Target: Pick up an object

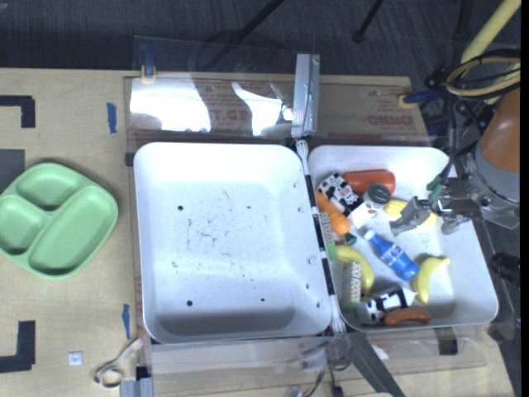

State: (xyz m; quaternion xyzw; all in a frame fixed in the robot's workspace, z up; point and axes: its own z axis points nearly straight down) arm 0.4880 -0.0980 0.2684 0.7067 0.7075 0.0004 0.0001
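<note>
The tabletop [66, 89] carries two white bins and a green divided plate [56, 219] at far left. The left bin [223, 230] adjoins the right bin [463, 296], which holds the objects: bananas [428, 275], a blue bottle [392, 257], an orange carrot [369, 178], cow-patterned toys [337, 192]. The gripper [423, 212] hangs over the right bin's upper right area; whether it is wide or narrow cannot be determined.

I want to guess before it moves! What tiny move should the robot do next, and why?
Probably lower a little. The hand hangs above the right bin, by a yellow piece, with nothing seen between its fingers. The toys, like the blue bottle and the banana, lie beneath it.
</note>
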